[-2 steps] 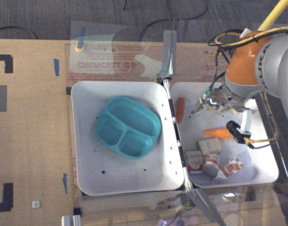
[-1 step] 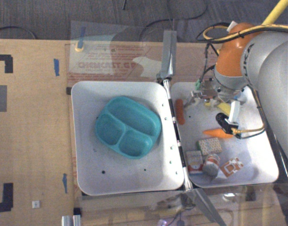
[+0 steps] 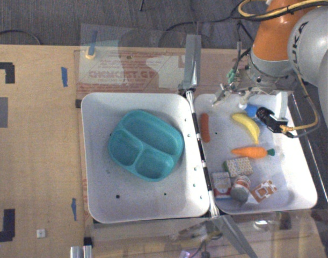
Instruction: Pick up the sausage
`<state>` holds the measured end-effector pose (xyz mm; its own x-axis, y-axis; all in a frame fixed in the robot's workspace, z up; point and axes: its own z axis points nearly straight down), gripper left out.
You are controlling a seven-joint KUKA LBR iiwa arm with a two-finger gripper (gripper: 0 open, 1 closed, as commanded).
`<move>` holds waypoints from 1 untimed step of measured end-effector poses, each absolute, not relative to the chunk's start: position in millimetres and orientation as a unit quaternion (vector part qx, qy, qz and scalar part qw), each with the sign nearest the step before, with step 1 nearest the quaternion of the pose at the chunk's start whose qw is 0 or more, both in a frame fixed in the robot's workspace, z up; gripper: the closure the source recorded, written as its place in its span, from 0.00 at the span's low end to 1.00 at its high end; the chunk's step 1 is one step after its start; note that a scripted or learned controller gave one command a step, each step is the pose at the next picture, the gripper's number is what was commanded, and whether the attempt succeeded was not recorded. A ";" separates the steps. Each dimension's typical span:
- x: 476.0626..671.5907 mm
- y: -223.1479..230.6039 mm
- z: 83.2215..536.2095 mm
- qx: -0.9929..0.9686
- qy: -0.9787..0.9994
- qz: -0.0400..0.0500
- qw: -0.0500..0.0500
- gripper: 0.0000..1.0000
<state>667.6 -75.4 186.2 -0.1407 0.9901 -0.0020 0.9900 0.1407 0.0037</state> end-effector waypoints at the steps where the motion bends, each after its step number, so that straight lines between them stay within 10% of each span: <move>1: 668.3 -97.3 87.2 0.615 0.788 0.001 0.002 0.00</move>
<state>668.3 -97.3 87.2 -0.2430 0.9700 -0.0014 0.9700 0.2430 0.0041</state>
